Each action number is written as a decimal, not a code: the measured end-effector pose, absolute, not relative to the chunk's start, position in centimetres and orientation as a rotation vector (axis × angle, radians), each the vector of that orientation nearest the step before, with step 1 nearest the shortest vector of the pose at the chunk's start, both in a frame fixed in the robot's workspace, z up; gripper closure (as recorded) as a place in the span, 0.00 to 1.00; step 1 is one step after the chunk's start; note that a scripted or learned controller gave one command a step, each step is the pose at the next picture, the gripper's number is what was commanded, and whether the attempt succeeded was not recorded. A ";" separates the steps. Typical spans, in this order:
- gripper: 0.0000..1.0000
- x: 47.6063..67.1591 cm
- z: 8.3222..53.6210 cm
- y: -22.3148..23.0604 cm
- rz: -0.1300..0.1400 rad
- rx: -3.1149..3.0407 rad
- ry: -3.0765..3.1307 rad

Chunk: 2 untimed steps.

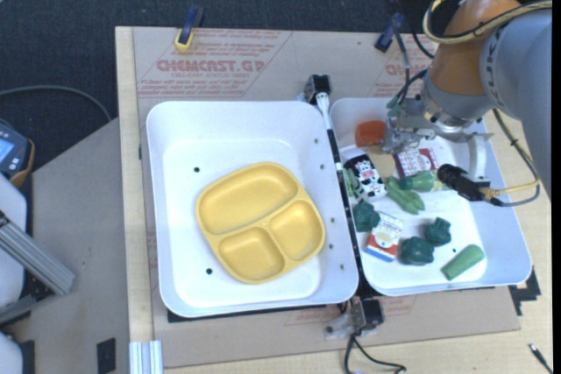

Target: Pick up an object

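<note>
Hovering over small plastic toys (412,193) in right bin (517,250), metal gripper (405,136), grip state unclear, glossy yellow three-compartment tray (260,222) left.

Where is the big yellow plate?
The yellow plate lies in the middle of the left bin, in the camera view's left half. The toys are all across the divider in the right bin.

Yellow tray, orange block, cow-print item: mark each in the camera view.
yellow tray (259,222): camera view, divider between its compartments.
orange block (370,133): camera view, top face.
cow-print item (365,178): camera view, spotted side.
</note>
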<state>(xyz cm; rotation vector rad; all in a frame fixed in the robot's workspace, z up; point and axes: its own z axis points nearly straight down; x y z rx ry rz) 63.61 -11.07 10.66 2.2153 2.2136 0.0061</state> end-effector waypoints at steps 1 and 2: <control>1.00 63.7 15.0 -11.3 0.005 2.218 2.216; 1.00 63.4 20.7 -10.3 0.007 2.215 2.219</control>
